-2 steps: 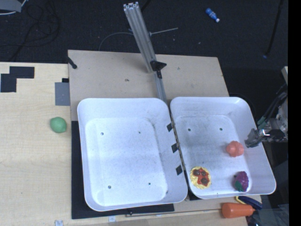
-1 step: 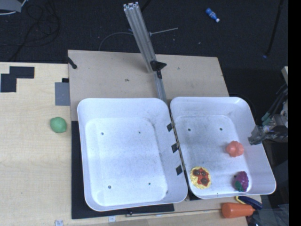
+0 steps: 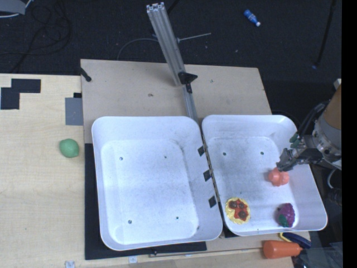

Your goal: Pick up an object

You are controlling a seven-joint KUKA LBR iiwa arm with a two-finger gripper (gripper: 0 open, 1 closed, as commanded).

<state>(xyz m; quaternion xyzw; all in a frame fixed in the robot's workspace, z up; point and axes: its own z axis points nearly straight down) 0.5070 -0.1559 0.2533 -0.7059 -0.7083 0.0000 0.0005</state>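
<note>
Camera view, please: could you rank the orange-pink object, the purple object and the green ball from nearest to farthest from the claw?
1. Orange-pink object, just below the claw.
2. Purple object, right bin's near corner.
3. Green ball, far left on the bench.

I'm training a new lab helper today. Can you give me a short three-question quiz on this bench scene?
1. True or false: the green ball lies inside the left bin.
2. Which thing is nearest the gripper? A) pink toy B) purple grapes C) yellow and red toy
3. Fill in: the orange carrot lies outside the right bin, by its ____ edge in the camera view.

Key: 1 false, it lies on the bench to the left of the bin. 2 A. 3 lower.
</note>
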